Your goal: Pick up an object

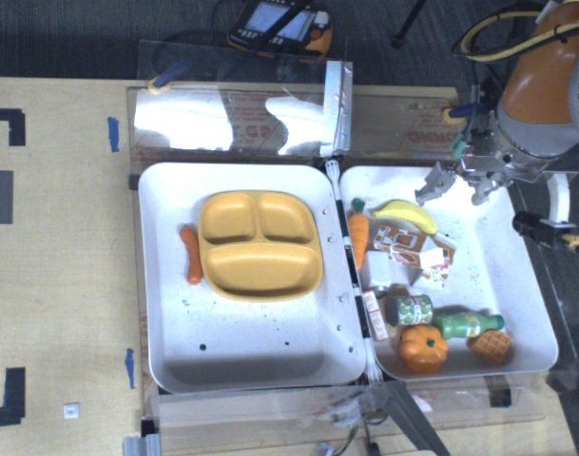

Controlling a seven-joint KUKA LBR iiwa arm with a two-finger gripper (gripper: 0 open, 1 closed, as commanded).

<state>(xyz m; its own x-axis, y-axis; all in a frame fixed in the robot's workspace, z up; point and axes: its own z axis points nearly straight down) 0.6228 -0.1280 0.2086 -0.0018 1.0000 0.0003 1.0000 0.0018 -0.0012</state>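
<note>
Your gripper (457, 184) hangs over the far part of the right bin (527, 283), near its far edge, with the two fingers spread apart and nothing between them. The orange band of the arm (546, 88) sits above it at the bench's far right corner.

Contents of the right bin, all clear of the fingers:
- Banana (405, 214), yellow, lying near the far left of the bin, just beside the gripper's left finger but not touching it as far as you can see.
- Carrot (358, 236), lying lengthwise along the bin's left wall, green top toward the far edge.
- Printed packet (417, 253), brown and white, just below the banana, toward the middle.
- Small can (410, 309) with a green label, on its side, in the near half.
- Green bottle (470, 326), on its side, just right of the can.
- Orange pumpkin-like toy (422, 347), by the near edge, touching the can.
- Brown waffle-patterned piece (490, 346), near the near right corner, against the bottle's cap end.
- Thin red-and-white bar (372, 312), along the left wall.

Left bin (165, 331): a yellow divided plate (260, 245) fills its far middle; an orange sausage-shaped toy (191, 254) lies just beside the plate's left rim.

A handheld controller (279, 27) rests beyond the bench's far edge.
</note>
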